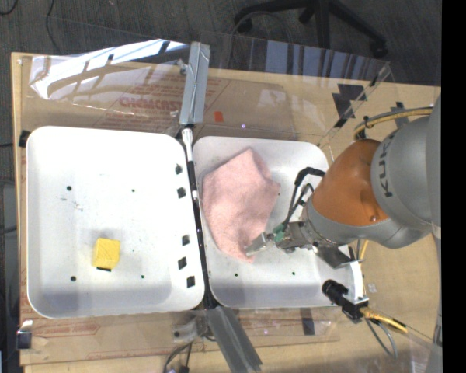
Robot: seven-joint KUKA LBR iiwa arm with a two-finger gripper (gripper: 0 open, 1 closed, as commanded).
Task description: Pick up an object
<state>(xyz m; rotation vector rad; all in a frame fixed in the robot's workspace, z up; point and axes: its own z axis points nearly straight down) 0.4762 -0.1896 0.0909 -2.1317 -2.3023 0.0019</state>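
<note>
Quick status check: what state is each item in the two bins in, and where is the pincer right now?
Pink cloth: crumpled in a heap, lying in the right bin, against its left side.
Yellow block: lying flat in the left bin, near its lower edge, untouched.
Pincer: low in the right bin, at the cloth's lower right edge; grip unclear.

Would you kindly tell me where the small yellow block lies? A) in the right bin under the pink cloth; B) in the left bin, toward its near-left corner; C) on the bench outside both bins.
B: the yellow block sits on the left bin floor, apart from the pink cloth in the right bin.
</note>
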